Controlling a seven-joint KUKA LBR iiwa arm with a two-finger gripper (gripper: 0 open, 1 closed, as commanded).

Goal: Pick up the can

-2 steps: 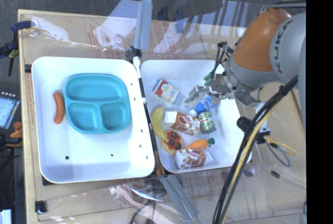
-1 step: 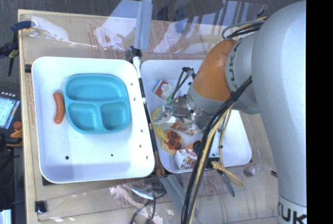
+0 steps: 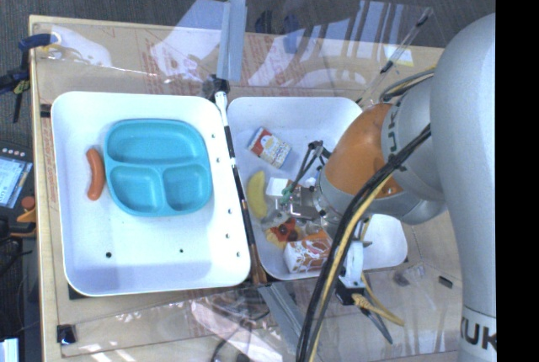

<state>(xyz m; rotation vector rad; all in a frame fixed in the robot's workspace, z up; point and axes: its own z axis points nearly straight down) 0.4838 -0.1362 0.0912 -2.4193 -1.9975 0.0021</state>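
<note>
Camera view showed the claw (image 3: 295, 202) low in the right bin (image 3: 337, 109). The can (image 3: 270, 147), possibly lying flat, sat just up-left; the claw's state could not be told.

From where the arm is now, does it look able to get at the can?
Probably yes: the can lies in the right bin with bare floor around it, and the gripper hangs just beside it, over the yellow item.

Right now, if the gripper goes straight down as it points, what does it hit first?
Probably the small orange-and-red items heaped below the gripper in the right bin, beside the yellow piece; depth is unclear.
</note>
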